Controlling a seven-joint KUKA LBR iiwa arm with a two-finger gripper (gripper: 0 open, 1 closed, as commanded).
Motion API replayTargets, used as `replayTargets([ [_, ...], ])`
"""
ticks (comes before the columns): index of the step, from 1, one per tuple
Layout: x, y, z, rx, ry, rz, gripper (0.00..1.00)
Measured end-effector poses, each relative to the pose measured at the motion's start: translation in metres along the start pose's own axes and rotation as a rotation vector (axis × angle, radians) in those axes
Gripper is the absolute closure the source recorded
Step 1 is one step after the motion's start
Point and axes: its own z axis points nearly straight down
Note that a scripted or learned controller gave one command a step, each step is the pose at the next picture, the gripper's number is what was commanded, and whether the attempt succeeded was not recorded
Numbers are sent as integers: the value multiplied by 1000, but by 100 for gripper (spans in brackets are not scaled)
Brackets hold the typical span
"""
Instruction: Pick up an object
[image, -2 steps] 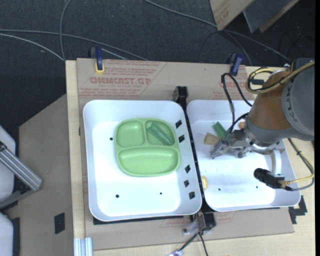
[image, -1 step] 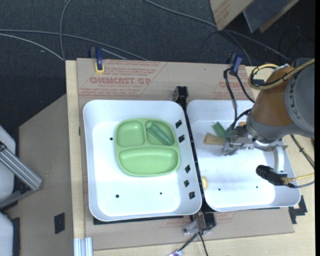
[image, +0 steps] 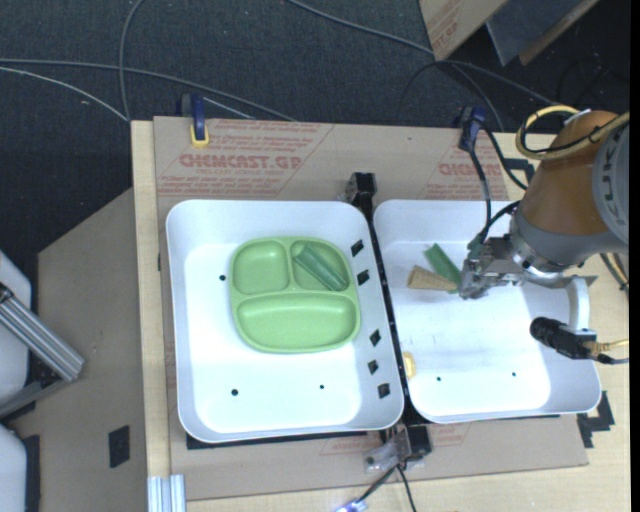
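Reaching into the right bin (image: 480, 395), your gripper (image: 470, 282) sits low at the upper middle of that bin, just beside two small flat pieces, and from this angle you cannot tell how its business end is set, so treat the grasp as unproven. The nearest candidates are a tan wedge-shaped piece (image: 430, 281) lying flat on the bin floor and a green strip (image: 443, 261) that overlaps it at the upper edge; both lie touching or nearly touching the tool's left side. Since they are thin and flat, you will likely need to come down squarely over one edge and close firmly against the floor, and you should choose one piece rather than straddling the pair. Lift only a little at first and look for the piece rising with you. Farther out, the left bin (image: 200, 380) holds a green divided plate (image: 295, 320) with a darker green object (image: 322, 265) in its upper right compartment; these are well apart from you and no hindrance. Mind the divider clips (image: 372, 338) between the bins and the black cable fitting (image: 558, 336) at the right bin's right side, close under the arm (image: 565, 200).
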Motion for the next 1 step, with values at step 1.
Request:
replayTargets([
  [1,-4,-3,-63,-4,-1,0,100],
])
